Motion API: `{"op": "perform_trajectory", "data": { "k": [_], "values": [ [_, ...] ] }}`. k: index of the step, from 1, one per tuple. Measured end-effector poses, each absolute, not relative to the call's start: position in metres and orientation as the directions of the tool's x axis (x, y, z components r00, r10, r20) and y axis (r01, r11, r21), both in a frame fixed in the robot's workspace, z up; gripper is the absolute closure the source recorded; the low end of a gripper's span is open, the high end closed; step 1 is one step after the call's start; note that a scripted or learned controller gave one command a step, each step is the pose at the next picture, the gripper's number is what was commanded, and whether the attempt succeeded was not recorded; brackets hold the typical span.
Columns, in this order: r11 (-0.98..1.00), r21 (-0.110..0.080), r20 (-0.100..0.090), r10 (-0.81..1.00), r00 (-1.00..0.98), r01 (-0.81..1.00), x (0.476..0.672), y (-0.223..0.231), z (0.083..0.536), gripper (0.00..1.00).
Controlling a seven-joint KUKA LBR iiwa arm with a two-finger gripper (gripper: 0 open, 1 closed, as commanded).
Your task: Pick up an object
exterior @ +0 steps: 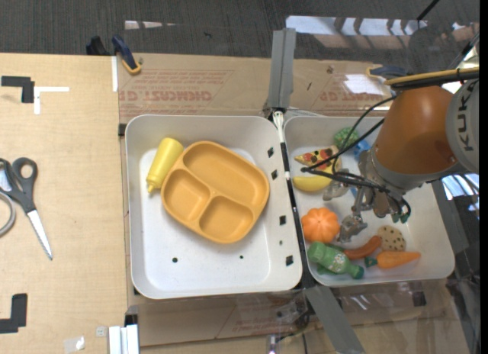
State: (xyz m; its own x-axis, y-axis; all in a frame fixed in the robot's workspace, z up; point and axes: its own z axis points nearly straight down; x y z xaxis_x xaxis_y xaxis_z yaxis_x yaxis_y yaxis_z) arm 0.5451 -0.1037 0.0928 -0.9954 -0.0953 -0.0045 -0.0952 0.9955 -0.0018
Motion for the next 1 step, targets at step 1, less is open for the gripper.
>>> {"op": "perform_trajectory", "data": {
  "k": [1],
  "values": [
    [0.997,-0.001,-0.002,-0.083,-0.997,-0.083,0.6599,-0.1502,0.0960,0.00]
  ]
}}
